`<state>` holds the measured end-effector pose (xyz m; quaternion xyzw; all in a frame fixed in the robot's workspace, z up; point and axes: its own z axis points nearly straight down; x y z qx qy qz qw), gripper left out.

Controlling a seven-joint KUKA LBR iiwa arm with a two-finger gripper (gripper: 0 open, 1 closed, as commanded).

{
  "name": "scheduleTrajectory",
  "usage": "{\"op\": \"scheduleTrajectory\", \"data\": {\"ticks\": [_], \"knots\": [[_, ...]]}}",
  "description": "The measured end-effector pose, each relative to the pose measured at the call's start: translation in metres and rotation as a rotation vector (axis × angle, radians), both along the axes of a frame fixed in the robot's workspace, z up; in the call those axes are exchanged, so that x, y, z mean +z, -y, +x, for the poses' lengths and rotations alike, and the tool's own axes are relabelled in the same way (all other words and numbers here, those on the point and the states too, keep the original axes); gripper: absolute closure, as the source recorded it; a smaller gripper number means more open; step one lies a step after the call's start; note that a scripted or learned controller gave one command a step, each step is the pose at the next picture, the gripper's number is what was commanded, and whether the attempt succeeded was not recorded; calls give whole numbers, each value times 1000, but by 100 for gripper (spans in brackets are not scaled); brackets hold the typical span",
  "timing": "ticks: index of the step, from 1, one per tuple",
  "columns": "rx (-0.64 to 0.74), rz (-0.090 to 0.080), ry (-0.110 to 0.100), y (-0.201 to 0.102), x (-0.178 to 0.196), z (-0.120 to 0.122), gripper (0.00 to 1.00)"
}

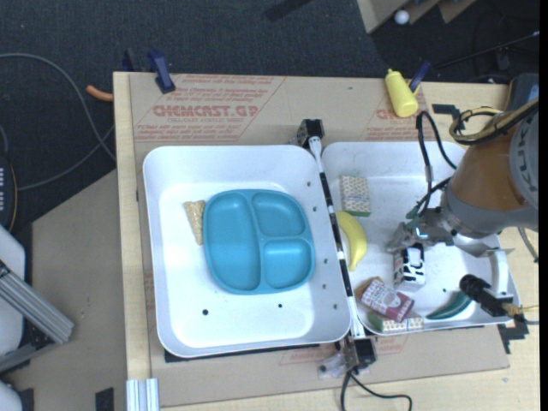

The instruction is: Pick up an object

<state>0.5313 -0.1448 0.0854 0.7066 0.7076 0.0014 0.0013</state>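
Right bin (pixel 385 165): claw (pixel 412 248) over black-white obj (pixel 414 269), wrist blocks view, can't tell grip state.

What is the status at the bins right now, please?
Gripper low in right bin, over black-and-white toy. Grasp unconfirmed. Banana beside it.

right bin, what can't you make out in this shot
- Tool: finger spacing is unclear in the camera view; the wrist covers it from above.
- Black-and-white object: too small to identify.
- Cracker: partly hidden under the blue tray.
- Pink packet: print is blurred.
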Motion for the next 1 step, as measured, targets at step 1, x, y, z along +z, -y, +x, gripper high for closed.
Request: {"op": "scheduleTrajectory", "data": {"ticks": [1], "knots": [[0,1,-3,-101,100,29,100]]}}
